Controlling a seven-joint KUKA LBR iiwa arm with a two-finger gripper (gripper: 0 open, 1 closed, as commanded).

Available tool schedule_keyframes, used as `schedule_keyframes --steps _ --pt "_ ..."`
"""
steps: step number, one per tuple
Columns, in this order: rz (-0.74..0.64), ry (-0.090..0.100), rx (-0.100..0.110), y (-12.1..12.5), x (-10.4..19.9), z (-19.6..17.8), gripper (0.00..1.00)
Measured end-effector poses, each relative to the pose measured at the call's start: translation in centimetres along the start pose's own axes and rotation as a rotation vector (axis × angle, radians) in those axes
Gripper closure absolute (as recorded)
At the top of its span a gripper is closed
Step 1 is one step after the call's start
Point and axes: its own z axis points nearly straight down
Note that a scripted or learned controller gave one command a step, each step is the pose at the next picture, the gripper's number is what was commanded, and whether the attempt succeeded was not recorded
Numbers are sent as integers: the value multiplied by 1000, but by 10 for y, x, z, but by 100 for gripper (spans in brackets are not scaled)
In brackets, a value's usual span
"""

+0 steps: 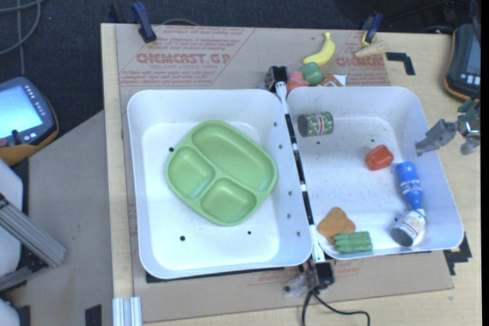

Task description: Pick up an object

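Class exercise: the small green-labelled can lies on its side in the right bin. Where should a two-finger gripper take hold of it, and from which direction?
Grip the can across its round body at mid-length, coming straight down from above. It lies on its side with open bin floor all round, so the fingers can probably straddle the curved sides.

Glossy plastic bins point(153, 118) (matt tray point(221, 172))

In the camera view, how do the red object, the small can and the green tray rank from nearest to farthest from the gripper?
From the gripper:
1. Red object, right bin, nearest.
2. Small can, right bin, by the divider.
3. Green tray, left bin, farthest.
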Motion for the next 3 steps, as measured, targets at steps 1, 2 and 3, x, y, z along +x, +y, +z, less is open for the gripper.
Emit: schedule_keyframes --steps 1,2,3 --pt "0 0 -2 40 -11 184 0" --pt "-3 5 5 17 42 196 0" --pt "1 2 3 -3 36 195 0"
